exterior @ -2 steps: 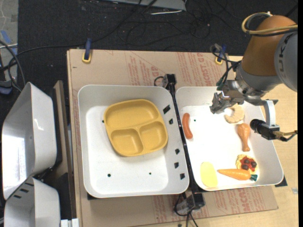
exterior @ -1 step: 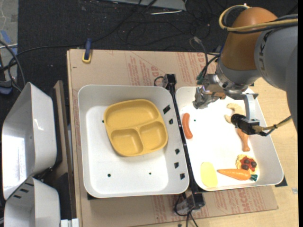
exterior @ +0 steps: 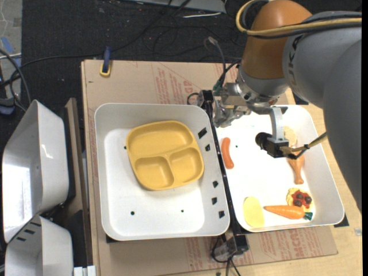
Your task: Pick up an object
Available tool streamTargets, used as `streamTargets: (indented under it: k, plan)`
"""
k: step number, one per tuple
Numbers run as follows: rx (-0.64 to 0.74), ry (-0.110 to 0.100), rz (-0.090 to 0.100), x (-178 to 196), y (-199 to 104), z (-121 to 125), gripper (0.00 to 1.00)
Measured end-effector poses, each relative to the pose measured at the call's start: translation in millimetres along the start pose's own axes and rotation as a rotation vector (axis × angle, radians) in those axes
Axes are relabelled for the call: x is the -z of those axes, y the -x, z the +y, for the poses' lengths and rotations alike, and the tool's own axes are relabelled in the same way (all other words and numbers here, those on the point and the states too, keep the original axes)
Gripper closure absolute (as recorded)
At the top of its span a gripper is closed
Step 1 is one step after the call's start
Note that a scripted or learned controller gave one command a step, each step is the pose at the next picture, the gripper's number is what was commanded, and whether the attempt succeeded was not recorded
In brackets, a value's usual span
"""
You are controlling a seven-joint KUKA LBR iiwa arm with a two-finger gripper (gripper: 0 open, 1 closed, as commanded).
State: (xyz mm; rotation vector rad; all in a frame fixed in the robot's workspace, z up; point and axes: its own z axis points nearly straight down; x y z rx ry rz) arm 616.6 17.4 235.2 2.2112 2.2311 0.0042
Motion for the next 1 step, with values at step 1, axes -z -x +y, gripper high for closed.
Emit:
streamTargets:
  k: [1]
  plan:
    - [0.0,-0.001,-0.001,-5.0,-64.0,1.4,1.0]
